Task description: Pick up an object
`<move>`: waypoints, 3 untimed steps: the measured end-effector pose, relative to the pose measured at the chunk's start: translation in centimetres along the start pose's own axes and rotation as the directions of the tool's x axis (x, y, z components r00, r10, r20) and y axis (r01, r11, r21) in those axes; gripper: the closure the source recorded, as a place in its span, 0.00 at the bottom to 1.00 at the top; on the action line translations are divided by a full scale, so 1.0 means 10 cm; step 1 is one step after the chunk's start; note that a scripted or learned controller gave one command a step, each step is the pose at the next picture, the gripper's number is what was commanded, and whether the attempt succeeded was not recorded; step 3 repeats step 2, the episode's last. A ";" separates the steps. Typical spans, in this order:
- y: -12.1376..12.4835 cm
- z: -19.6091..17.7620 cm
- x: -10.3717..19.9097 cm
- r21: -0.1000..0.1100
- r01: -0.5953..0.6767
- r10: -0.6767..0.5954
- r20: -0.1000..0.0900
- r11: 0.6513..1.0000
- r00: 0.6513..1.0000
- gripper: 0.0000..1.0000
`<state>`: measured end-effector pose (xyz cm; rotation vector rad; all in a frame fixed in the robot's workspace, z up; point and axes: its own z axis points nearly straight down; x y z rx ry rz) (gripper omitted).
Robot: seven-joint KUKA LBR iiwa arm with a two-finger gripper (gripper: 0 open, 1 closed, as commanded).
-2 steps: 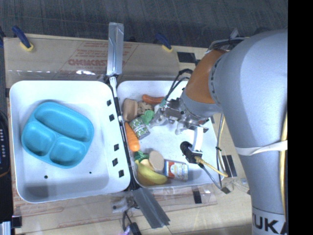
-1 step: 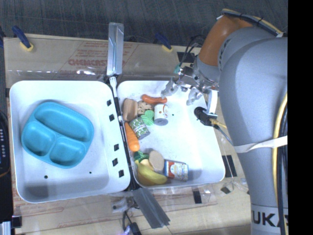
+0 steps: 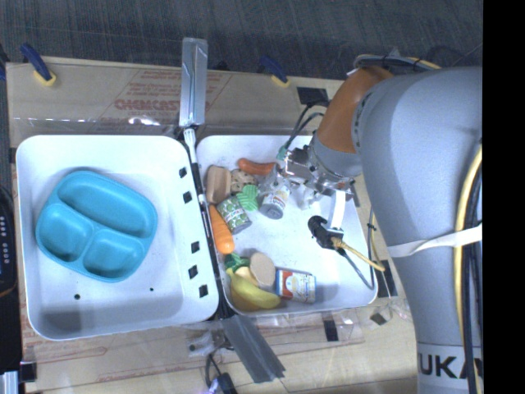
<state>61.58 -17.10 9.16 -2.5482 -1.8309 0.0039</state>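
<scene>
My gripper [image 3: 289, 179] hangs low over the upper middle of the right bin [image 3: 353, 290]. Just below and left of it lies a small silver can [image 3: 273, 203], close to or touching it; a grasp cannot be made out. Beside that can lie a green-labelled can [image 3: 235, 213] and a small tan toy [image 3: 247, 194]. An orange sausage-like piece [image 3: 256, 168] and a tan bread piece [image 3: 216, 183] sit at the bin's upper left. A carrot [image 3: 221, 231] lies along the left wall. A banana [image 3: 253, 294], a tan round piece [image 3: 262, 268] and a red-labelled can [image 3: 296, 285] crowd the front.
The left bin [image 3: 49, 314] holds a blue divided plate [image 3: 96, 224]. A raised divider with black clips [image 3: 197, 220] separates the bins. The grey arm [image 3: 418, 154] covers the right bin's right side. Bare white floor shows in the right bin's middle [image 3: 283, 240].
</scene>
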 end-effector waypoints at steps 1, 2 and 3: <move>0.00 -0.11 0.02 0.001 0.009 -0.009 -0.001 1.000 1.000 1.00; -0.06 -1.13 0.66 -0.009 0.180 -0.181 -0.001 0.984 0.984 1.00; -0.06 -1.13 0.66 -0.009 0.180 -0.181 -0.001 0.984 0.984 1.00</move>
